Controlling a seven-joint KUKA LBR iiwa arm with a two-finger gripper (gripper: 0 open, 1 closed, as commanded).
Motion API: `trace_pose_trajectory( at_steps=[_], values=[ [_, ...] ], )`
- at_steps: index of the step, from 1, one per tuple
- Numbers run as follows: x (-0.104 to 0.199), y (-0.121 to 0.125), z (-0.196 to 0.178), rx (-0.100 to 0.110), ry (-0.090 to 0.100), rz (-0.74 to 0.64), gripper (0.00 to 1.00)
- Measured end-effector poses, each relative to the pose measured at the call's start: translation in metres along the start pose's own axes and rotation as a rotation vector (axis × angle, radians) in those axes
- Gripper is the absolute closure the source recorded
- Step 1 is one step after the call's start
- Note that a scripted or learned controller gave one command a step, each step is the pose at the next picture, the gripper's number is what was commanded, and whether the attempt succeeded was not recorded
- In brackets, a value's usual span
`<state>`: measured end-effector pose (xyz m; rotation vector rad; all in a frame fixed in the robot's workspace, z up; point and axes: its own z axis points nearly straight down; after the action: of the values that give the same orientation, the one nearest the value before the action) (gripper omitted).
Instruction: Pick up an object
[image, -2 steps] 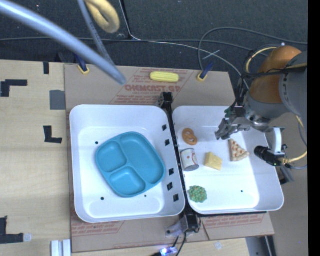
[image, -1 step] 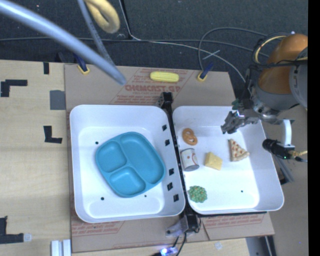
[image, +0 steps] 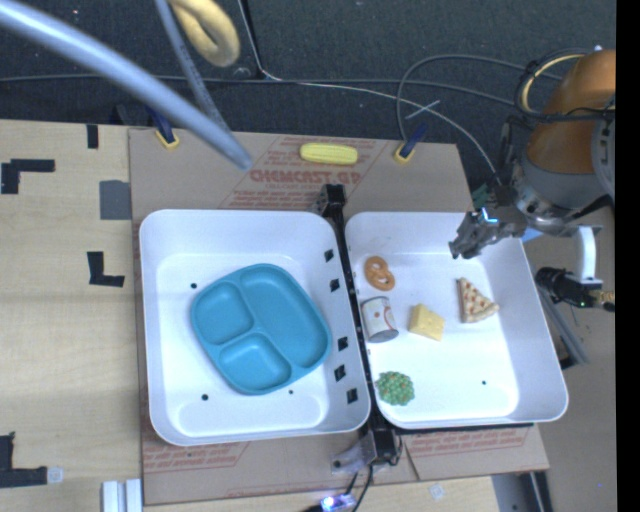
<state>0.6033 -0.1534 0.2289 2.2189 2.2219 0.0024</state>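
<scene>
**Arm above the right bin, nothing picked yet**

While the gripper (image: 470, 240) hangs over the far right corner of the right bin (image: 500, 395), the approach step is in hand — no object sits in it. Whether it is wide or narrow, I cannot tell, because it looks only like a dark shape from above.

Nearest to it lies the pizza slice (image: 476, 301), a flat triangle with red spots. Further left are the cheese (image: 427, 322), a smooth yellow wedge, the pretzel (image: 378, 272), a brown twisted loop, and the can (image: 378, 319), a small cylinder on its side. Near the front rests a bumpy green broccoli (image: 396, 387).

I judge that the next move needs a descent over one object, aligned with its narrow side.

In the left bin (image: 165, 330) sits a glossy blue tray (image: 260, 327) with three compartments.
</scene>
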Motion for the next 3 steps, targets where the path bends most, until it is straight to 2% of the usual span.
trace_pose_trajectory(
  at_steps=[2, 3],
  values=[
    [0.096, -0.048, 0.006, 0.005, 0.001, -0.004, 1.00],
    [0.153, -0.059, 0.015, 0.006, 0.002, -0.005, 1.00]
  ],
)
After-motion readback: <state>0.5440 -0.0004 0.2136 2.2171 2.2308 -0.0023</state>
